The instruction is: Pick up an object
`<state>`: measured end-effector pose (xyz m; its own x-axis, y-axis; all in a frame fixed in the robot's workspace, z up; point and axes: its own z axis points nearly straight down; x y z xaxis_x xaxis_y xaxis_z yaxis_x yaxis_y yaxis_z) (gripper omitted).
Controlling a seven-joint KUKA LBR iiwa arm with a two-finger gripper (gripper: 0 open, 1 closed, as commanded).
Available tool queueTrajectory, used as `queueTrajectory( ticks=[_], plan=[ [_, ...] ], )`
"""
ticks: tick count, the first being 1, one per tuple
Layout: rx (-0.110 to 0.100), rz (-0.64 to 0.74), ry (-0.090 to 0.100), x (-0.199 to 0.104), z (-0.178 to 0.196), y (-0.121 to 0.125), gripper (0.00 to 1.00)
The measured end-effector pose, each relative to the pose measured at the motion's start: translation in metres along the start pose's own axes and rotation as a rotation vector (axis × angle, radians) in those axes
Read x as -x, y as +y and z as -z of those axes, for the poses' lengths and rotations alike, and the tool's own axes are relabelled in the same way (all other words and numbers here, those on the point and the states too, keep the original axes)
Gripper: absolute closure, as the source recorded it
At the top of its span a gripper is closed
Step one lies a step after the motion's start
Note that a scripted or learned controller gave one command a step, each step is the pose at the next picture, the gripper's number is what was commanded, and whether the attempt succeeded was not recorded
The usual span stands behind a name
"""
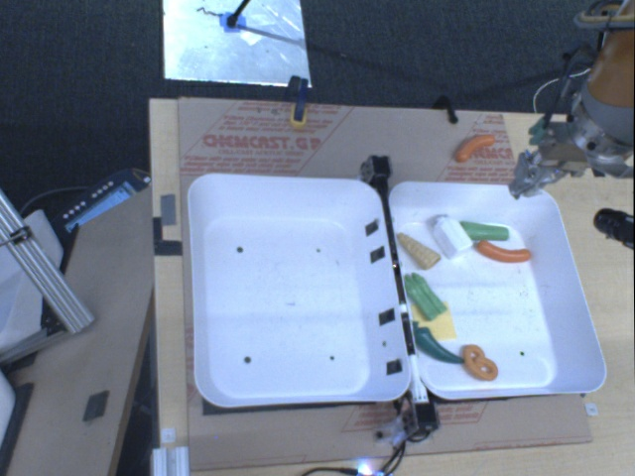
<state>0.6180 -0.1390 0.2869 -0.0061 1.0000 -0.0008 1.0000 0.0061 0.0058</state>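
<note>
foil sheet (234, 26), yellow clamp (298, 102), handheld controller (99, 197)
</note>
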Motion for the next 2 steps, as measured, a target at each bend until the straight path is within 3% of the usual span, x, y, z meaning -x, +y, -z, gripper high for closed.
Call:
queueTrajectory(
  ticks=[2],
  plan=[
    [0.006,0.007,0.0,0.0,0.022,0.002,1.0]
  ],
)
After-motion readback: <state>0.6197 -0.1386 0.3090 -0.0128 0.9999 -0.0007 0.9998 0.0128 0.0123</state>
